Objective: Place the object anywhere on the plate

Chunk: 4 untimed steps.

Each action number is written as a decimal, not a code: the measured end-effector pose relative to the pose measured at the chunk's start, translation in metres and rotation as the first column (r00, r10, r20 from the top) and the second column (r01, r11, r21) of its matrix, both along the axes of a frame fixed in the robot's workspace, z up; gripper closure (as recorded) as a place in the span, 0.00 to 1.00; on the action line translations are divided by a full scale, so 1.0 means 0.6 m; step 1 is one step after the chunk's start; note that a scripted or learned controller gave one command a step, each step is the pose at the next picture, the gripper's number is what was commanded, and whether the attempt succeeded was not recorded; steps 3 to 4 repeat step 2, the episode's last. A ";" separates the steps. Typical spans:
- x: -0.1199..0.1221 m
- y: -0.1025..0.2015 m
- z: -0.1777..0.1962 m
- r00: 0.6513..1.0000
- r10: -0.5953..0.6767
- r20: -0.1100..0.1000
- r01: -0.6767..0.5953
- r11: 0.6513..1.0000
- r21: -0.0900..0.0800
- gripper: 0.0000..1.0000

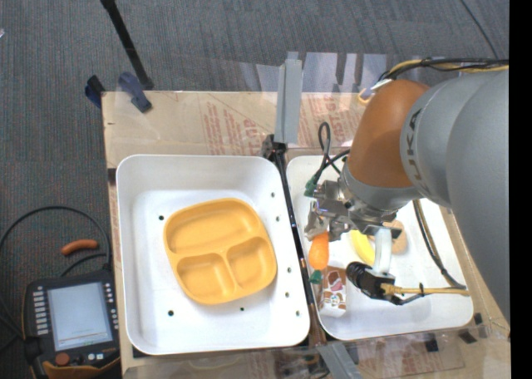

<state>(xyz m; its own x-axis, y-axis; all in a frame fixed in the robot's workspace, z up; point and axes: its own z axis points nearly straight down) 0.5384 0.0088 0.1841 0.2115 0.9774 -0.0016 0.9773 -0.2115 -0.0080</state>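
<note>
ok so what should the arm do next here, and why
Probably settle the claw down onto the orange object in the right bin and try a grasp. The claw hovers just above it, while the yellow plate in the left bin has nothing on it yet.

The grey arm (432, 145) reaches in, tool (320, 221) pointing down.
</note>
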 end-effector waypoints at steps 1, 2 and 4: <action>0.063 0.093 0.000 1.000 0.012 0.001 -0.012 1.000 -0.001 1.00; 0.063 0.093 0.001 1.000 0.013 0.001 -0.013 1.000 -0.001 0.00; 0.063 0.093 0.001 1.000 0.013 0.001 -0.013 1.000 -0.001 0.00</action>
